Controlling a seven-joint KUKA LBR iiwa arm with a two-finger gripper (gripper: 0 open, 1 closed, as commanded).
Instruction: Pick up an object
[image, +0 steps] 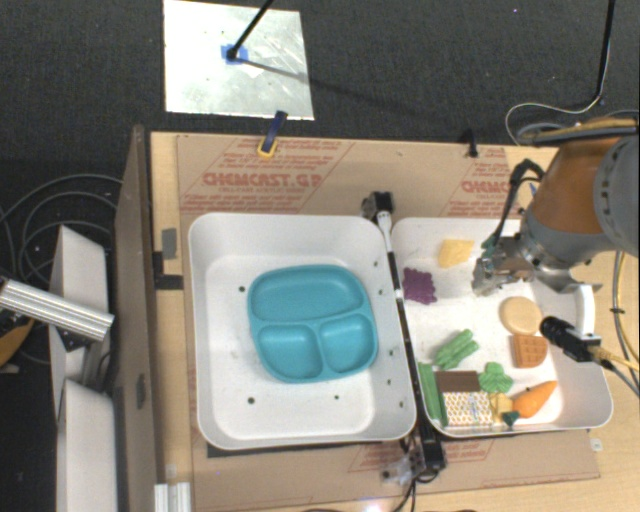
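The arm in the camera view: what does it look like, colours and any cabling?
The arm is grey with a broad orange band above the wrist. The gripper is a compact grey metal unit. Thin dark cables run along the wrist.

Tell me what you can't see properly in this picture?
- Claw: too small and blurry in the camera view to tell if it is open or shut.
- Robot arm: cut off by the right edge.
- Patterned block: its print is too small to read.
- Right bin: the arm hides its far right corner.
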